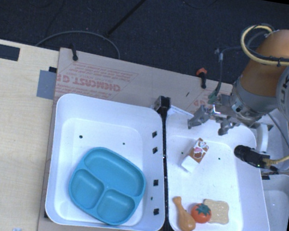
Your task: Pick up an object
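While the gripper [209,123] is held open and empty over the right bin [259,215], a small carton [196,154] is seen lying just below it.

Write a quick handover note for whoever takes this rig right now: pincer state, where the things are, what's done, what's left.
Pincer: open, holding nothing, poised over the far edge of the right bin.
Right bin: small carton lying near the middle, closest to the pincer; drumstick, tomato and toast grouped at the near edge.
Left bin: blue divided plate.
Done: nothing picked up yet.
Left: lower onto one thing, probably the carton, close and lift.
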Controlling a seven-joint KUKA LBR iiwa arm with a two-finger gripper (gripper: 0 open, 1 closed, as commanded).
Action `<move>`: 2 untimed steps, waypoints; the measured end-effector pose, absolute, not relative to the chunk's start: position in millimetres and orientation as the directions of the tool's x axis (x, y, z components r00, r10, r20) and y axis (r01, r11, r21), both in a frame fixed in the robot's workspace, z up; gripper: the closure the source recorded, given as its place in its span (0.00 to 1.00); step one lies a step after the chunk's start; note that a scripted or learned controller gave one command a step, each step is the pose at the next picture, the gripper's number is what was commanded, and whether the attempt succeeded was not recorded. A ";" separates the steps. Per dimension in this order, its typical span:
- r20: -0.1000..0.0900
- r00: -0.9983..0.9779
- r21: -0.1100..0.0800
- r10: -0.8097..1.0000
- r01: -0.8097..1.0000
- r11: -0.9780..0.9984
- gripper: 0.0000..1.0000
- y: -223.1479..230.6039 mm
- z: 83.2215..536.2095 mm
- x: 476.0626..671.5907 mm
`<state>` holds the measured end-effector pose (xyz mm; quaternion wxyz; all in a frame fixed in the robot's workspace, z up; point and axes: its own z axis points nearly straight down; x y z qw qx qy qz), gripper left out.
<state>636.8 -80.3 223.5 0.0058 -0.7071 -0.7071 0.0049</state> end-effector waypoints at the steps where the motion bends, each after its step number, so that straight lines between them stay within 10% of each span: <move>1: 0.000 -0.001 -0.001 1.000 1.000 0.001 0.00 -80.4 231.7 639.4; 2: 0.000 -0.001 -0.006 1.000 1.000 0.001 0.00 -80.1 188.7 640.1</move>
